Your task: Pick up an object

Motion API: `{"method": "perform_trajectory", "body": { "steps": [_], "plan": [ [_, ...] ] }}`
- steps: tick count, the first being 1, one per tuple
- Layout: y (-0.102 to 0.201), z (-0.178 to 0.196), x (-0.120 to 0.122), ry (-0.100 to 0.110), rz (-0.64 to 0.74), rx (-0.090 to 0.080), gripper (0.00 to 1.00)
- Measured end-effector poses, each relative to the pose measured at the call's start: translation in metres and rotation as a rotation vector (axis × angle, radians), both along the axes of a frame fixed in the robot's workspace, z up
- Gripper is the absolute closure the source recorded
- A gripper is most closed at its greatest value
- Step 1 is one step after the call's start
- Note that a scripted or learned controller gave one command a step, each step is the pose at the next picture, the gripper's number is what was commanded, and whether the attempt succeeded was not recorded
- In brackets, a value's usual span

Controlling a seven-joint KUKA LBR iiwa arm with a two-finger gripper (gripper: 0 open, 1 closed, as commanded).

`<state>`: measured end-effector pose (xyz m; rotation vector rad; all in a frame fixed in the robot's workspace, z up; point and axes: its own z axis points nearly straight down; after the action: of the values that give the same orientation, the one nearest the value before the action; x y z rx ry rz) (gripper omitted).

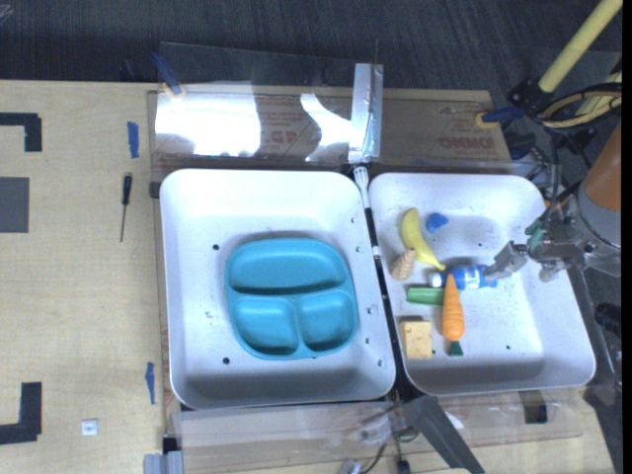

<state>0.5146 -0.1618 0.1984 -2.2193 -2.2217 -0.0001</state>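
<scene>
One pincer (510, 258) is seen at the right side of the right bin (513, 358), lowered toward the bin floor on a grey wrist that enters from the right; whether its tips are apart or together cannot be told, and nothing is seen held between them. Just to its left, a small blue and white object (468, 278) is found, lying close to the tip. An orange carrot (452, 309) with a green end is laid just below that, pointing toward the near wall, and a green piece (425, 295) is set beside its top. A yellow banana (418, 239) is placed further left, with a small blue item (435, 222) near its upper end and a tan, rounded item (403, 264) at its lower left. A tan square block (418, 338) is seen near the near-left corner. All of these are clustered in the left half of the right bin. The left bin (188, 294) is occupied by a blue divided tray (291, 295) with three compartments. Both bins are carried on a pale wooden worktop (69, 294), marked with black corner brackets. A clear plastic screen (267, 117) is stood behind the bins, and dark carpet (296, 8) is seen beyond.
</scene>
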Motion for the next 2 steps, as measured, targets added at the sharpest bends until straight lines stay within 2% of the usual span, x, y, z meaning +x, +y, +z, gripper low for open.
{"method": "perform_trajectory", "body": {
  "steps": [1, 2],
  "plan": [
    [0.0489, -0.1015, -0.0263, -0.006, 0.122, -0.003, 0.0],
    [0.0498, -0.0929, -0.0264, -0.005, 0.122, -0.002, 1.0]
  ]
}}
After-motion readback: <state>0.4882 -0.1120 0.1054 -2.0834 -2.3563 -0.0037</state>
